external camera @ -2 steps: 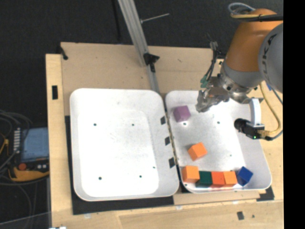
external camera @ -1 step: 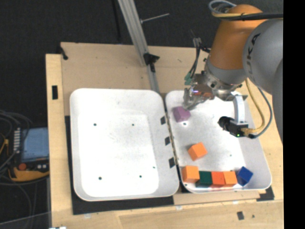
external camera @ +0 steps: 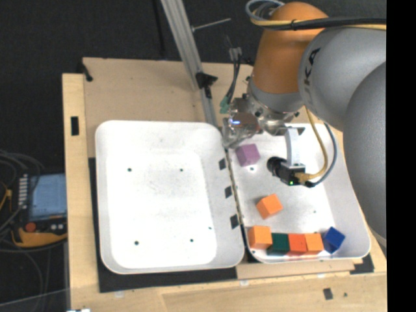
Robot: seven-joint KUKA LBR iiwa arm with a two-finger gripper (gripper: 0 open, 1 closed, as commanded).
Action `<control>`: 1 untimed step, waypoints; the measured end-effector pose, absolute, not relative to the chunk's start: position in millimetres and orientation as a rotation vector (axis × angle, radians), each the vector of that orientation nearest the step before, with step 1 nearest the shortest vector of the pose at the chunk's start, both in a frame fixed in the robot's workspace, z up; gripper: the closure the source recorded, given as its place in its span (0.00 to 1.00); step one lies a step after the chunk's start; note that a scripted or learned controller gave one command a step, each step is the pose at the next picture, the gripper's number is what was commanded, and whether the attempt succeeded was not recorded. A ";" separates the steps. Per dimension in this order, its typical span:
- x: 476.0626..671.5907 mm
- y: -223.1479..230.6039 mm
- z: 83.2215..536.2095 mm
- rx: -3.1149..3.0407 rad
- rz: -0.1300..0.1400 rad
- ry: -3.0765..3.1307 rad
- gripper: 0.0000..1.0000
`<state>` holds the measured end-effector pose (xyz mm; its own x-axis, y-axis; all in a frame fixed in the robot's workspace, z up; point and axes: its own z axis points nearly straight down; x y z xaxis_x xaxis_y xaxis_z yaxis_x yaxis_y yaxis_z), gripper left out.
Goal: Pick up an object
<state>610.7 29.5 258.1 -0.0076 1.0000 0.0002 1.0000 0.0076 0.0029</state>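
Left bin (external camera: 110, 174) is lying toward the bench's (external camera: 75, 174) left edge, its floor bare apart from a few dark specks. No business there for this pick.

Right bin (external camera: 344, 207) is carrying all the pieces. Purple block (external camera: 247, 155) is sitting near that bin's far left corner, close against the wall that divides the two bins. Orange block (external camera: 269, 205) is lying loose near the middle of the bin floor, tilted, well apart from the others. Along the near edge a row is packed side by side: orange cube (external camera: 260, 236), green cube (external camera: 280, 242), two more orange pieces, then a blue cube (external camera: 333, 238) at the near right corner.

Hand (external camera: 238, 130) is hanging over the far left corner of the right bin, below the orange band of the arm (external camera: 286, 51). Whether it is spread or closed I cannot tell; wrist hardware and cables are crowding it. Nothing is visibly caught in it.

Key relation: the purple block is lying just toward the near edge from the hand, slightly to its right, almost underneath. It is the nearest candidate by far. My reading: a short shift toward the near edge and a descent would be putting the hand over it; the dividing wall beside it is leaving little room on the left.
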 end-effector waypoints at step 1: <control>613.1 78.6 240.5 2.215 -0.003 2.229 1.00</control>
